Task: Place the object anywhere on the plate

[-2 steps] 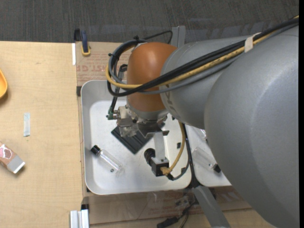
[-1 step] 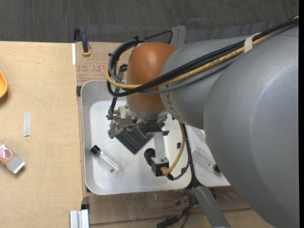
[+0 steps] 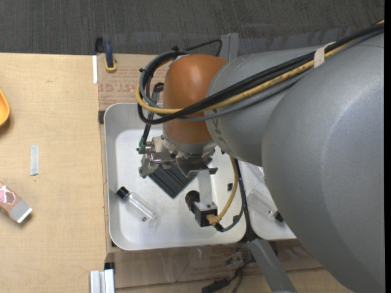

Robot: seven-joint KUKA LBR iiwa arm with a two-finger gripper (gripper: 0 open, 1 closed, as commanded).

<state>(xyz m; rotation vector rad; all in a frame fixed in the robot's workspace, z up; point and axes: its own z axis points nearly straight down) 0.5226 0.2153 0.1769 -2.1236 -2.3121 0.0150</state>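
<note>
My gripper (image 3: 166,163) hangs low over the middle of the left white bin (image 3: 116,157), below the orange band (image 3: 189,96) of the arm. A dark ribbed block (image 3: 172,179) sits directly under the gripper, touching or almost touching it; whether it is gripped is hidden by the wrist. A clear vial with a black cap (image 3: 135,204) lies on the bin floor to the front left, apart from the gripper. An orange rim (image 3: 3,110) pokes in at the far left edge of the bench.
The grey arm covers most of the right bin (image 3: 259,221). On the wooden bench left of the bins lie a small pale strip (image 3: 34,160) and a red-and-white wrapped piece (image 3: 14,204). Black and yellow cables loop around the wrist.
</note>
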